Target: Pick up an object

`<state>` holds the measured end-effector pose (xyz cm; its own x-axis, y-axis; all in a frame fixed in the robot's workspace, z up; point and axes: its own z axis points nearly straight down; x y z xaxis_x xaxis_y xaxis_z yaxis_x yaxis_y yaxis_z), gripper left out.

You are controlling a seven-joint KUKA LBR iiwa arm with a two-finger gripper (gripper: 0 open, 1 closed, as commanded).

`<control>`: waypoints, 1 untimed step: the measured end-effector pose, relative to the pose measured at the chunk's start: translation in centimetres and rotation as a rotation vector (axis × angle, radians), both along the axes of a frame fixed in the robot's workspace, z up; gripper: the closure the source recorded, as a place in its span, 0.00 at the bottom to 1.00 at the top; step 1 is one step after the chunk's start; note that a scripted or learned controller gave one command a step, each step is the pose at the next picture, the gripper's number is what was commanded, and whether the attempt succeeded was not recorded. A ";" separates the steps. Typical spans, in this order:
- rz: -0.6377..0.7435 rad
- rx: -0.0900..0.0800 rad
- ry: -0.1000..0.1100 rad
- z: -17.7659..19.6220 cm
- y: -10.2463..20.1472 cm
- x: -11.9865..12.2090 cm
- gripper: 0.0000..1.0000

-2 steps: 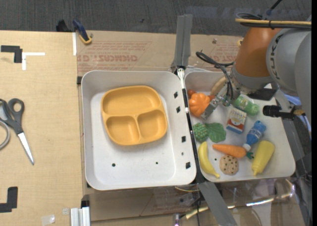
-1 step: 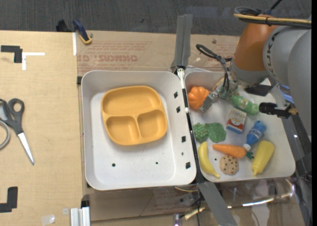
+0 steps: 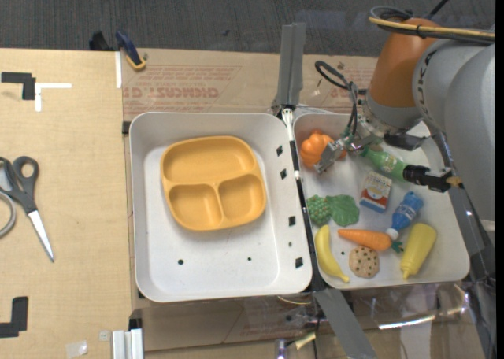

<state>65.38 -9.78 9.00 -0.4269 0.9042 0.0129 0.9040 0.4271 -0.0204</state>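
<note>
We cannot tell the jaws' (image 3: 329,157) state beside the orange fruit (image 3: 316,146): light, smooth, round; grip across its middle.

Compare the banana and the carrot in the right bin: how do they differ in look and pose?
The banana is yellow and curved, while the carrot is orange, straight and tapered, with a green top. The banana runs roughly down the bin along its left wall; the carrot lies across it. Both are toy foods lying flat in the right bin, near the cookie.
</note>
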 end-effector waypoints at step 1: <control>0.124 -0.002 -0.024 0.2 -2.5 -7.3 0.00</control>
